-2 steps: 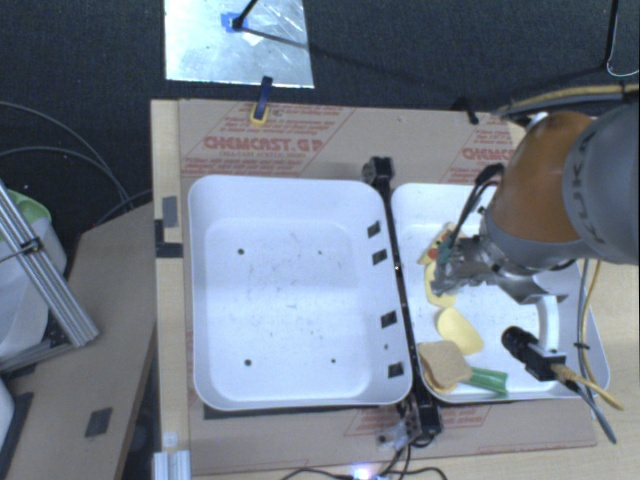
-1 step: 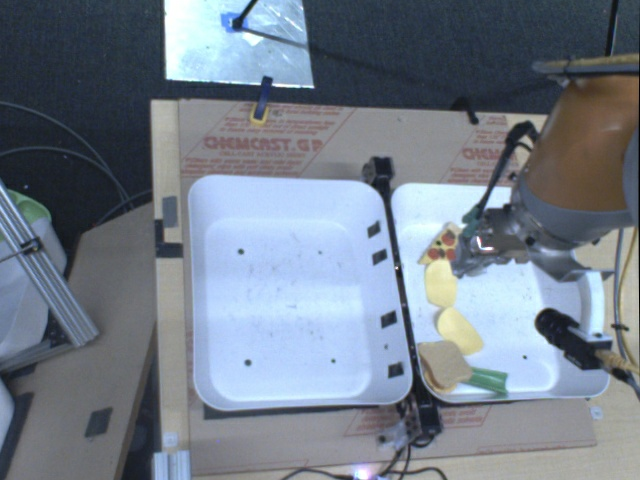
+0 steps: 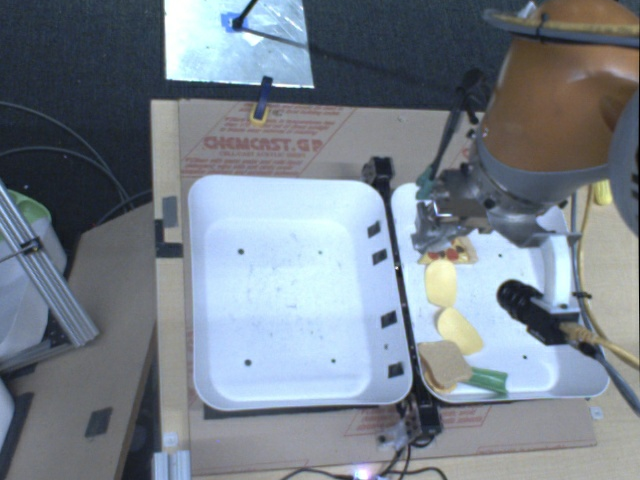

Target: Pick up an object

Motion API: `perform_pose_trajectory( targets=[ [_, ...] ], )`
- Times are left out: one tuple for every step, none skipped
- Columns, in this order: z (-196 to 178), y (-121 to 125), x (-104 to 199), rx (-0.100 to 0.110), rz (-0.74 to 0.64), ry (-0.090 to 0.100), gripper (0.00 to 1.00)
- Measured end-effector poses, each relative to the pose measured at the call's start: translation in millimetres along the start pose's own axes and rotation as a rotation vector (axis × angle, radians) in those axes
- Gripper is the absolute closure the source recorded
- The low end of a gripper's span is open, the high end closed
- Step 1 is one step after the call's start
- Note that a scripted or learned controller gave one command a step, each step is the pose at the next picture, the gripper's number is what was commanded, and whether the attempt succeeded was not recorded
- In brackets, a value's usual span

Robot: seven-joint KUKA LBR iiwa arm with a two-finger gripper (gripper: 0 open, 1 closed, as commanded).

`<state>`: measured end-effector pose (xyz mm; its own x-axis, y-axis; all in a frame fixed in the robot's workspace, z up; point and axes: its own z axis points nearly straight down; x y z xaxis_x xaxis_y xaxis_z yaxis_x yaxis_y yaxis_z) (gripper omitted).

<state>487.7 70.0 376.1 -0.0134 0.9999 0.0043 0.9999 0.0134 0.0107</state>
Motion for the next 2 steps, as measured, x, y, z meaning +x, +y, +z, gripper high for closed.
perform_pose_trajectory(
  targets=[
    [5.6,-0.8,-31.3,0.008,0.014,-0.005,1.00],
    [-31.0,2.8,17.6,0.005,0.006,-0.003,1.00]
  ],
)
